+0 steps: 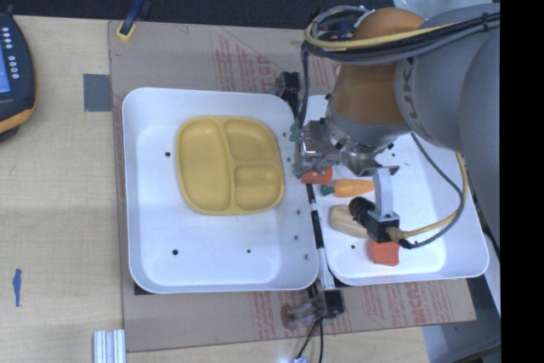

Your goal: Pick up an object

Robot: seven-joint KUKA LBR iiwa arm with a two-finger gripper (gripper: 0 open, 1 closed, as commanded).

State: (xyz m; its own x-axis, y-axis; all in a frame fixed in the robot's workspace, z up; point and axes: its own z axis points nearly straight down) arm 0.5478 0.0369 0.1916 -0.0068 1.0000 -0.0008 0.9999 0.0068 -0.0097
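Hand (316, 150) is seen low over the right bin's (442, 263) left edge; can't tell its state. Orange carrot (350, 187) lies just beside it, centre-right of frame.

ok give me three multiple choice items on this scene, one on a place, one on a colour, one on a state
1. Which bin holds the divided plate?
A. left bin
B. right bin
C. neither

2. What colour is the plate?
A. blue
B. yellow
C. black

3. How does the plate lie?
A. flat, compartments up
B. upside down
C. on edge

Answers:
1 A: it lies in the left bin, away from the gripper.
2 B: it is yellow against the white bin.
3 A: its three compartments face the camera.
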